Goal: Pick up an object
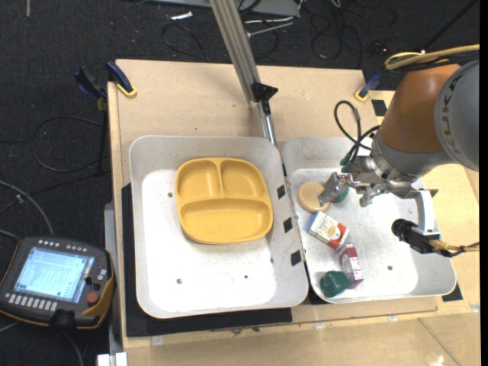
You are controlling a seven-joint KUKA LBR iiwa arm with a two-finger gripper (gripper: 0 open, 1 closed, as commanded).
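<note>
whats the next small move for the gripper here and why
Probably a short descent straight down. The gripper sits at the right edge of the round tan disc in the right bin, with nothing visibly between its fingers. The small carton lies just below it, so drifting that way risks a bump. Whether the fingers are open is unclear.

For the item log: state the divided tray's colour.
Yellow divided tray, in the left bin, camera view.
</note>
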